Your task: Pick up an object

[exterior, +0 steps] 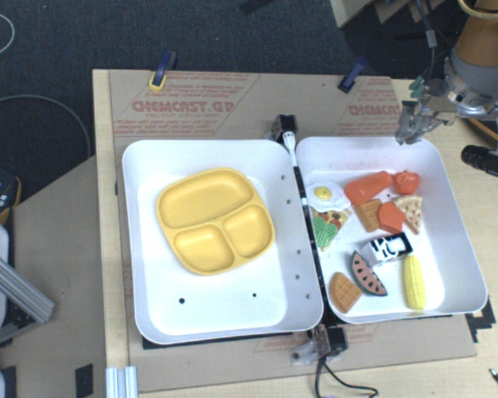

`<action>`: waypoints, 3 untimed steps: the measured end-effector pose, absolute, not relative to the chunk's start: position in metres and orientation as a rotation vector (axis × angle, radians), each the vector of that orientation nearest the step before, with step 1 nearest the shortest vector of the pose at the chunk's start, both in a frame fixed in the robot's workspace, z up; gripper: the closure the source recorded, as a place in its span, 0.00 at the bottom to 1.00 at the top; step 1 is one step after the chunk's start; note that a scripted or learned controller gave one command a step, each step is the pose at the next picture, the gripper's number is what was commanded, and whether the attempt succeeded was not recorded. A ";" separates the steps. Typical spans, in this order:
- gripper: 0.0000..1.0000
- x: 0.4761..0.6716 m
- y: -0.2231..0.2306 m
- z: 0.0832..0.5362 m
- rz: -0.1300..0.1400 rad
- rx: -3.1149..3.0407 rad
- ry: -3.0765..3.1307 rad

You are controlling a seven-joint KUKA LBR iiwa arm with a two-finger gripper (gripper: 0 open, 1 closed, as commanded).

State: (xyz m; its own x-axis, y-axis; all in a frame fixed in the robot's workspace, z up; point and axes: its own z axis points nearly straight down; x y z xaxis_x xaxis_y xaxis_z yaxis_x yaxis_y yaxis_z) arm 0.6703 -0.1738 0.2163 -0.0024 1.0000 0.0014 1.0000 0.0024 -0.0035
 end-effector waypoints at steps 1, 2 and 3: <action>1.00 0.653 -0.130 0.221 0.000 -2.215 -2.224; 1.00 0.624 -0.097 0.224 0.002 -2.216 -2.222; 1.00 0.594 -0.050 0.214 0.003 -2.214 -2.222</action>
State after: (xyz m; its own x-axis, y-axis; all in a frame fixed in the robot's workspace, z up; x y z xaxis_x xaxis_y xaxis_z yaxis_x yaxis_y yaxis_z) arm 0.5937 -0.0497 0.2144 -0.0034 1.0000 0.0021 1.0000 0.0034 -0.0051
